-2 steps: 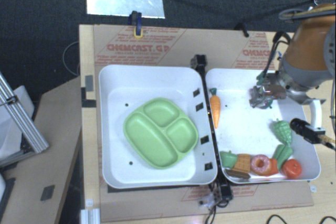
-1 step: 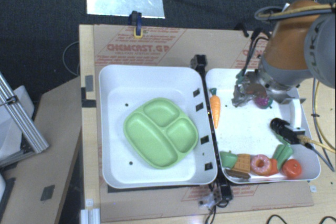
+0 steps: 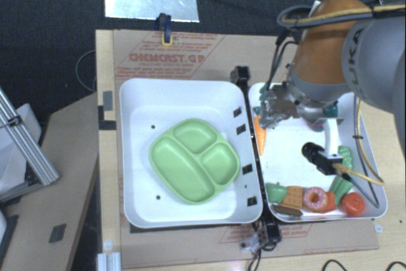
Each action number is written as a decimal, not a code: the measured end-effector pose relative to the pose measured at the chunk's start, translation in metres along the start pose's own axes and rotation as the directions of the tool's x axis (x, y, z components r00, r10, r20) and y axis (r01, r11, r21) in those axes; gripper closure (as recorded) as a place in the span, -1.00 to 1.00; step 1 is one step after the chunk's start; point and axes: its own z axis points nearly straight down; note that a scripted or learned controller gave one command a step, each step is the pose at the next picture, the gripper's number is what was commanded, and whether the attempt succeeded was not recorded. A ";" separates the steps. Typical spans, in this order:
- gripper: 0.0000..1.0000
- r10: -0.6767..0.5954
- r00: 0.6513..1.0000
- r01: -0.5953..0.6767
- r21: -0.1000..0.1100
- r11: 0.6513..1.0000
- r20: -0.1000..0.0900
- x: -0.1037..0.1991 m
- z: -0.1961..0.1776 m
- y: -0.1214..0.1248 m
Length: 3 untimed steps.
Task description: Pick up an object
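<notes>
From here I see the grey metal two-finger gripper low over the right shallow white bin, beside a small orange carrot-like piece partly hidden beneath it; I cannot tell its grip.

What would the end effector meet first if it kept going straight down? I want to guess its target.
Probably the orange carrot-like piece by the right bin's left wall, just under the end effector; depth is unclear.
</notes>
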 end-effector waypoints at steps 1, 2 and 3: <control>1.00 0.002 1.000 -0.002 0.002 1.000 0.000 0.041 0.006 -0.013; 1.00 0.001 1.000 -0.001 0.001 1.000 0.000 0.086 0.003 -0.022; 1.00 0.005 1.000 -0.005 0.003 1.000 0.002 0.089 0.022 -0.024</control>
